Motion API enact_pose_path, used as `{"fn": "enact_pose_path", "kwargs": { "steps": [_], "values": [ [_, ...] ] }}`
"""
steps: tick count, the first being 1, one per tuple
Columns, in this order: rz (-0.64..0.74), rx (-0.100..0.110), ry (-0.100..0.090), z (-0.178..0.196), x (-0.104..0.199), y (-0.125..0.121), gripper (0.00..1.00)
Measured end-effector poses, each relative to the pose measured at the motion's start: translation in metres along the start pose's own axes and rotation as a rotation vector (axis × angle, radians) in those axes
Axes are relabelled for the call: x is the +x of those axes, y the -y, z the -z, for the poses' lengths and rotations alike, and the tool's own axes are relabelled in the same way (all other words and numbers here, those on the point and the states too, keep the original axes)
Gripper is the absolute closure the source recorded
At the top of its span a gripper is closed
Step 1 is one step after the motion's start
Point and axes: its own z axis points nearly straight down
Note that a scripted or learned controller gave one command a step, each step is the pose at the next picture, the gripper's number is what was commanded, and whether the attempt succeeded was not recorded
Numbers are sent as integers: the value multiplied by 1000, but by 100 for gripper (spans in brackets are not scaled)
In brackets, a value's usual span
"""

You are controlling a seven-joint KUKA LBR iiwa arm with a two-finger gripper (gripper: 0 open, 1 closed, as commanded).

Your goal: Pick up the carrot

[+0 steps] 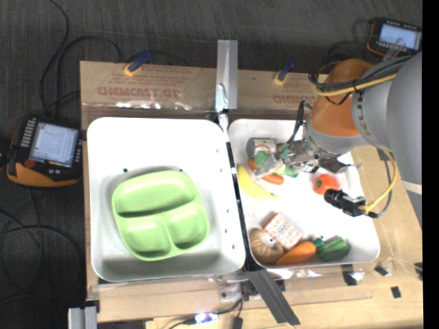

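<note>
Orange carrot point(298, 253) with a green leafy top point(333, 247) lies along the front wall of the right bin point(367, 242), toward its front-right corner, tip pointing left and touching a round brown woven ball point(262, 247). A red-and-white snack packet point(282, 229) sits just behind it, partly leaning on the ball. The items look dumped loose, so they pile against the front wall.

The gripper point(291, 155) hangs over the back half of the right bin, well apart from the carrot, above a cluster of small toys: a grey can point(260, 145), a small orange-red piece point(274, 179), green bits. A yellow banana point(252, 184) lies along the bin's left wall; a red tomato point(326, 183) sits near the right wall. Judgement: the arm is not yet placed for the carrot; it would need to come toward the front wall.

Whether the gripper is spread or closed cannot be told, since the wrist and cables cover it from above. The toys under it are partly hidden and hard to name. The left bin point(103, 149) holds a green divided tray point(160, 213), centred. The arm's grey body is cut off at the view's right edge.
</note>
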Motion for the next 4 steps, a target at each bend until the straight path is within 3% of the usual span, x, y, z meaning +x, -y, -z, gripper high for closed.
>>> {"fn": "enact_pose_path", "kwargs": {
  "steps": [1, 2, 3, 4],
  "values": [
    [88, 16, -3, 117, -57, 46, 0],
    [651, 5, -4, -21, -5, 55, 0],
    [920, 10, -10, -19, -18, 1, 0],
    [919, 2, -9, -9, -17, -1, 100]
  ]
}}
